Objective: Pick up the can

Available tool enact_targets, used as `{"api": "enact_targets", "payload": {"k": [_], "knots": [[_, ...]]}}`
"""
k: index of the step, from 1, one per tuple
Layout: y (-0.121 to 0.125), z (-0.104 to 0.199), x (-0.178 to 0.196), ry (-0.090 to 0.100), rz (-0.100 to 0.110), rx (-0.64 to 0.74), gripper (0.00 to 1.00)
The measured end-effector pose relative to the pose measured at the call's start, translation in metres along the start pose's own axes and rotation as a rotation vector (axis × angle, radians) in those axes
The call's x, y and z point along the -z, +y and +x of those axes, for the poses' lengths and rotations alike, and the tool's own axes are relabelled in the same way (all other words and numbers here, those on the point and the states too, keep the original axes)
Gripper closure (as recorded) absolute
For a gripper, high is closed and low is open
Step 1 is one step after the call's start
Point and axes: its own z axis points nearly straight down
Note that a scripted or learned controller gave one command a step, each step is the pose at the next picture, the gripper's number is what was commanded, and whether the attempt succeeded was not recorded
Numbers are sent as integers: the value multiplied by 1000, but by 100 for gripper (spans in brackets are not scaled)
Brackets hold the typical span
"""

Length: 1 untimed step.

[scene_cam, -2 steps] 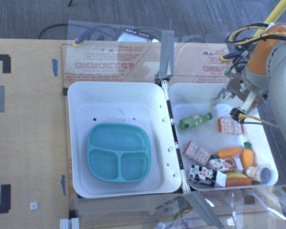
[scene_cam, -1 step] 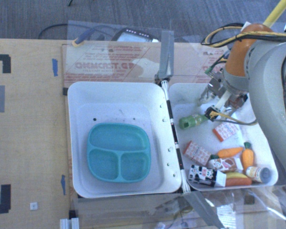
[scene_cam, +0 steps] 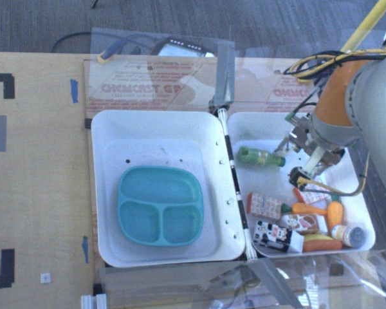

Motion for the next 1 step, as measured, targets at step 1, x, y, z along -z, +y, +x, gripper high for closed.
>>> {"api": "enact_targets", "payload": {"k": [1], "knots": [[10, 56, 9, -1, 1, -10, 0]]}}
